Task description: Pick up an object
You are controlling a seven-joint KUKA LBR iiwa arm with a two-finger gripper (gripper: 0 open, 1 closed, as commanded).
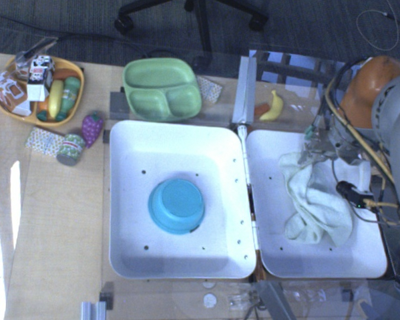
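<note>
While a blue bowl (177,205) sits in the left bin (125,252), the right bin (355,264) holds a white cloth (315,202) — pincer (315,147) state unclear.

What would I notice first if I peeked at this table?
Probably the bright blue bowl sitting alone in the middle of the left white bin. Next, the crumpled white towel in the right bin, with the robot's grey and orange arm reaching in above it. Behind the bins sit a green divided tray and a toy banana.
</note>
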